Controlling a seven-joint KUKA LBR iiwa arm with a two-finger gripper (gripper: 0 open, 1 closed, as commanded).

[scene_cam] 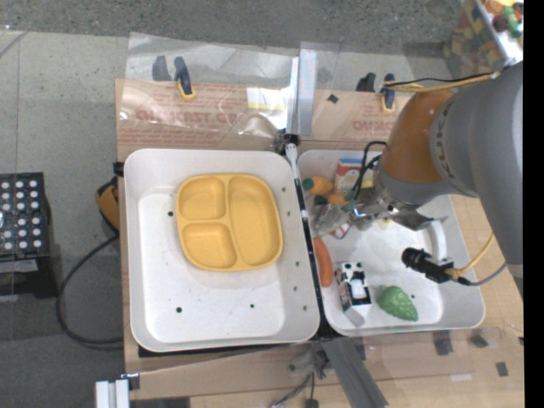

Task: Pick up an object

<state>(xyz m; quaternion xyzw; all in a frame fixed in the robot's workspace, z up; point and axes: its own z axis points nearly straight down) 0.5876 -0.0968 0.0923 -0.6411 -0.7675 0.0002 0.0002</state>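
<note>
Two bins on your desk; your end effector (350, 213) is down among clutter in the right bin (455, 317), its grip unreadable. That crowded carrot (324, 262) may slip sideways.

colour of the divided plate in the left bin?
Yellow: the three-compartment plastic plate shows plainly in the camera view.

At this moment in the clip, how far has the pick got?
Done: the arm has reached into the right bin, with the gripper low over the clutter at its far left corner. In hand: nothing visibly lifted; whether anything is gripped cannot be told. Left: the grasp and lift. The carrot, green toy and black-and-white toy lie in that bin; the yellow plate sits in the left one.
</note>
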